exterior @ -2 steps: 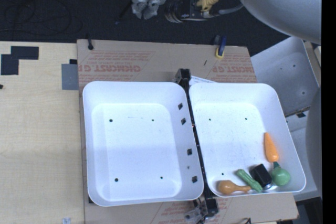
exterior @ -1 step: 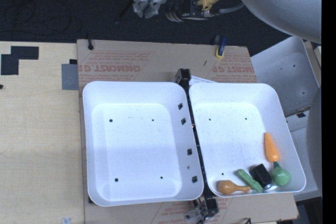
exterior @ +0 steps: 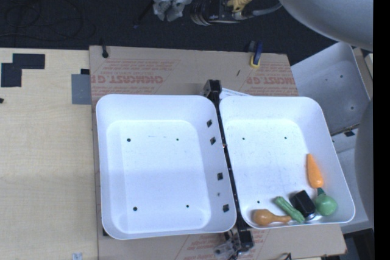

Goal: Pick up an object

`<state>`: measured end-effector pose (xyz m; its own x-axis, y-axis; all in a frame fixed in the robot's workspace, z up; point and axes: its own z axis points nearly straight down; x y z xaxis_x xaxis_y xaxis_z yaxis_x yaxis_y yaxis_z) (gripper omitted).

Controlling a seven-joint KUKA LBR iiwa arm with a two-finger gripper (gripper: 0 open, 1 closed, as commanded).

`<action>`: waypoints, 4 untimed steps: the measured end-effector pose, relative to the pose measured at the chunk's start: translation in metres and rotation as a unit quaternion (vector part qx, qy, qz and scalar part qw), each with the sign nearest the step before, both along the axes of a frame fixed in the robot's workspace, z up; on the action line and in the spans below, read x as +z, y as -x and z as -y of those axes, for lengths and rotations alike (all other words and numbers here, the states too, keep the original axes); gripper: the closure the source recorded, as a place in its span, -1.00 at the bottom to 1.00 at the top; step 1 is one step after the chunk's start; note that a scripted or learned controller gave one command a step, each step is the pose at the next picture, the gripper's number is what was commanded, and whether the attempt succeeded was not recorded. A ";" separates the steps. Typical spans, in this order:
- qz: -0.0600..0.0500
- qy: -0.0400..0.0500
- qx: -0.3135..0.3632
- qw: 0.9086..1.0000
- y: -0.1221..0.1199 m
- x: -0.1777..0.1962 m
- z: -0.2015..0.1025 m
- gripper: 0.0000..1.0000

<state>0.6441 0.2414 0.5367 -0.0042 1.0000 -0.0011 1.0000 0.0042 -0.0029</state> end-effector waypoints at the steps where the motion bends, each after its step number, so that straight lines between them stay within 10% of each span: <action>1: -0.001 0.000 -0.001 1.000 0.001 0.000 0.002 1.00; 4: 0.000 0.000 0.003 1.000 0.001 0.000 -0.004 1.00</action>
